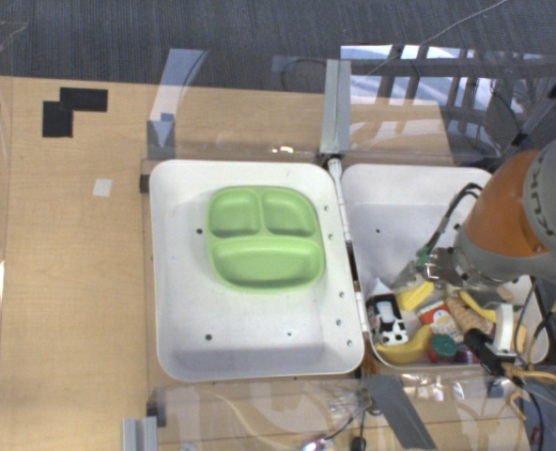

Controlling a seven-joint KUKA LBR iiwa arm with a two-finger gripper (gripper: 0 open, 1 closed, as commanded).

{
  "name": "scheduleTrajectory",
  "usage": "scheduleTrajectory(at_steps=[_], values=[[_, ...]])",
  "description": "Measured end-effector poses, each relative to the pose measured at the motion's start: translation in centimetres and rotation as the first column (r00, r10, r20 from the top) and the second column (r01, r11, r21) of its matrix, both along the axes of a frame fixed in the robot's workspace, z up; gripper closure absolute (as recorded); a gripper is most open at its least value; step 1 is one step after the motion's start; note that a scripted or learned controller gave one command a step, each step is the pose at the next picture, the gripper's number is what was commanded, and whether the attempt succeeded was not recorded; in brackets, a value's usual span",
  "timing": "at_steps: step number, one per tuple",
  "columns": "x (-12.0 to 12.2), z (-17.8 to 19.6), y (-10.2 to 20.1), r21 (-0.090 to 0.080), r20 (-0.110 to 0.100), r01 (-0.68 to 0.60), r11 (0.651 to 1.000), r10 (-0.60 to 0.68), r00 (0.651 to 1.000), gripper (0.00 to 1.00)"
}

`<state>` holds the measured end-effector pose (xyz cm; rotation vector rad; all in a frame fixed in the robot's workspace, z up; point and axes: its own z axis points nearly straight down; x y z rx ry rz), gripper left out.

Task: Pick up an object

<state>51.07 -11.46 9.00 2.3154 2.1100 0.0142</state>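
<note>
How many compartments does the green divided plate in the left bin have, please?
3. The green divided plate lies in the left bin: two smaller compartments sit side by side along its far edge, and one wide compartment spans its near edge. None appear hidden.

Two bins sit side by side on the tabletop (pixel 62 280); the left bin (pixel 179 346) holds a divided plate (pixel 264 236) at its centre; in the right bin (pixel 391 205), small objects (pixel 419 327) crowd the lower part, under the arm (pixel 508 224).

Toy pile (pixel 426 325) in rt bin's (pixel 391 205) near corner
</note>
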Motion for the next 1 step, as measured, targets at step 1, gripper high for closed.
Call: scheduleTrajectory(at_steps=[1], values=[[0.32, 1.15, 0.28, 0.001, 0.008, -0.010, 1.000, 0.010, 1.000, 1.00]])
